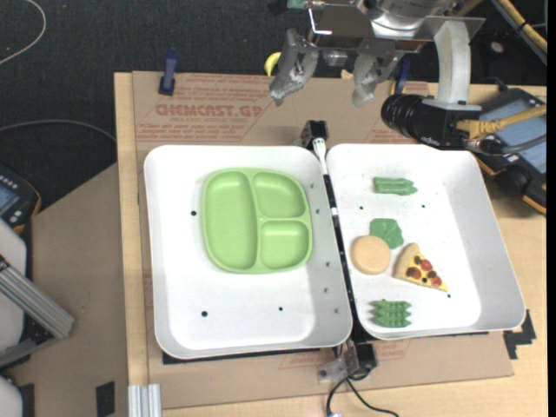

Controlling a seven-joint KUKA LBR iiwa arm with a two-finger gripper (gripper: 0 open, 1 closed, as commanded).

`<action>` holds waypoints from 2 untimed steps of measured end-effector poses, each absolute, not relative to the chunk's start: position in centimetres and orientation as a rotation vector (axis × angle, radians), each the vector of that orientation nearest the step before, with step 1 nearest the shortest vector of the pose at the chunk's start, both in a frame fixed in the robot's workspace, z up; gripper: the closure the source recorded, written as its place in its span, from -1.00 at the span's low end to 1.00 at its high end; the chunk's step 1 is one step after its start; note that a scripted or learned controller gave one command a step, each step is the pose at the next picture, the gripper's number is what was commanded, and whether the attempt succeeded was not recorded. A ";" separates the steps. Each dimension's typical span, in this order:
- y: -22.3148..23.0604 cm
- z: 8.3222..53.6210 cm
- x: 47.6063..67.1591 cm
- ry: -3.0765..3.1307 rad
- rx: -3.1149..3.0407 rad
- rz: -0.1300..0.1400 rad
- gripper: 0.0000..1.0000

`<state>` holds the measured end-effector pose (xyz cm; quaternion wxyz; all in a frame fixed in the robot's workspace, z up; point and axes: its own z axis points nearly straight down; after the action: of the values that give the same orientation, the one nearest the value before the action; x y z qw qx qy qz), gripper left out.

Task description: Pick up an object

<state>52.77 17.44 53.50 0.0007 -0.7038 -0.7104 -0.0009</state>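
From my remote seat I've got a few candidates in the right-hand shallow white bin (499, 276): a triangular toy pizza slice (420, 269) with a tan crust and red pepperoni dots sits around 4 o'clock from bin centre, touching a round tan cookie-like disc (371, 254) on its left. A leafy green toy piece (386, 231) lies just above that disc, touching it. A flat green bean-pod piece (393, 185) sits up at 12 o'clock, and a ridged green bundle (392, 313) is down at 6.

The brown cardboard sheet (217, 102) on the worktop has red print I read as "CHEMCAST G.P"; the smaller lines are too blurry.

The left-hand white bin (174, 302) holds a light green three-compartment plate (257, 220). The gripper (328, 78) hangs above the far edge of the bins at 12 o'clock, fingers spread apart with nothing between them. A blue clip (168, 72) sits at the cardboard's 11 o'clock corner.
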 end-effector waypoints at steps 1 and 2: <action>22.8 53.5 51.3 -2.229 -2.212 -0.003 -1.00; 22.5 54.6 51.4 -2.226 -2.219 -0.009 1.00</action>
<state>51.42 22.55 54.63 -0.0010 -0.7060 -0.7082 -0.0028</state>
